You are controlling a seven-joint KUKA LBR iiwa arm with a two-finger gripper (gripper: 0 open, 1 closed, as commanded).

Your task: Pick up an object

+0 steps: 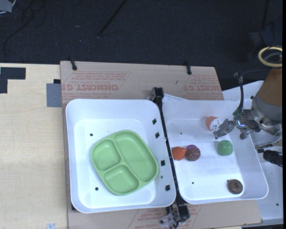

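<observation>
The right bin [250, 194] holds several small objects. A green round piece [224, 148] lies near its right side. A peach-and-white piece [211, 122] sits toward the back. An orange-red piece [178, 153] and a dark purple ball [193, 152] touch each other near the divider, and a brown round piece [235, 186] rests at the front right. My gripper [231, 131] hangs just behind the green piece and to the right of the peach piece. Its fingers are spread open with nothing between them.
The left bin [78, 113] holds a light green divided plate [124, 161]. A black hinge strip [163, 147] joins the two bins. Cardboard [133, 82] lies behind the bins, and the arm's grey body [269, 106] stands over the right bin's right wall.
</observation>
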